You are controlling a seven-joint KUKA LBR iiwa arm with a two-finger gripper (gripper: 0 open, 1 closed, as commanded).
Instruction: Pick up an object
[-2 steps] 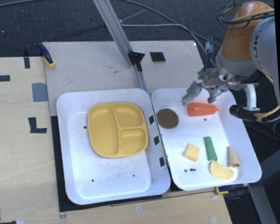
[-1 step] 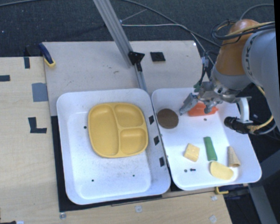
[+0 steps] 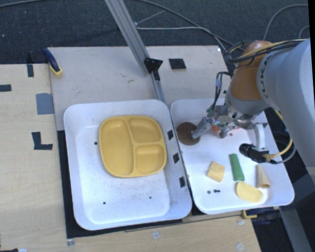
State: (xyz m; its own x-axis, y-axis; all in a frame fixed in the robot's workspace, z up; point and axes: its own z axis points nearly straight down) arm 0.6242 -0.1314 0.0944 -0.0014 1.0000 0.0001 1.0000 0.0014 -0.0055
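Pick looked unfinished; gripper (image 3: 201, 129) sat low at the right bin's (image 3: 281, 197) 10 o'clock, touching the brown round object (image 3: 186, 132); grasp width couldn't be told; nothing lifted.

No writing, label, brand or number can be read anywhere. The dark tape patches on the tan table (image 3: 20, 159) bear no letters, and the small black tags on the rim of the left shallow white bin (image 3: 77, 171) are too small to tell whether anything is printed on them.
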